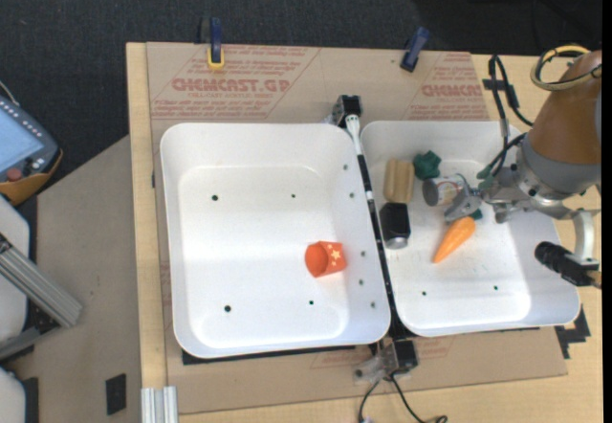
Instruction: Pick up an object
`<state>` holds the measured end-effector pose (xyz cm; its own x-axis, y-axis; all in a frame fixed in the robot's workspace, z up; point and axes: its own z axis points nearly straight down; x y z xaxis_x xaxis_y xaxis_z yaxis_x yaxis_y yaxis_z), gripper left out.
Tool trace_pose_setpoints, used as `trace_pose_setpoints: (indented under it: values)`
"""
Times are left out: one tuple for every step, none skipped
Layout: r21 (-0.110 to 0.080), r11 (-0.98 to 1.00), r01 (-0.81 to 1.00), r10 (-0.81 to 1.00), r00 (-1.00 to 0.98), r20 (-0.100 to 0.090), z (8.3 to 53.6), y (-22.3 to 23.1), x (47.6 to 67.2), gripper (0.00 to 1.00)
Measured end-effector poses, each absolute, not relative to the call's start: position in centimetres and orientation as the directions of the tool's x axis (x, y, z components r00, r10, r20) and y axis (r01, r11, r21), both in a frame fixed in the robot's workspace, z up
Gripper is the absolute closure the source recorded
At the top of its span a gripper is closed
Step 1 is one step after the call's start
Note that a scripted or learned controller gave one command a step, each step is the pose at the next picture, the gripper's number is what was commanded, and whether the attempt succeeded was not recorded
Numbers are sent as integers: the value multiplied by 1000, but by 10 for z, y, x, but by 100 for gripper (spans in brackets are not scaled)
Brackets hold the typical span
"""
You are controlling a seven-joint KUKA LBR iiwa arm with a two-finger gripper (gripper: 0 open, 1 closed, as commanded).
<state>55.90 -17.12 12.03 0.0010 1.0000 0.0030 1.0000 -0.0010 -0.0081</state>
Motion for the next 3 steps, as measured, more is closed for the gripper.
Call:
trace_pose_setpoints:
  values:
    - [-7, 2, 1000, 1000, -2, 4, 82, -136, 542, 0]
    - [-8, 1, 1000, 1000, -1, 5, 84, -94, 490, 0]
    - [12, 3, 1000, 1000, -3, -2, 191, -90, 510, 0]
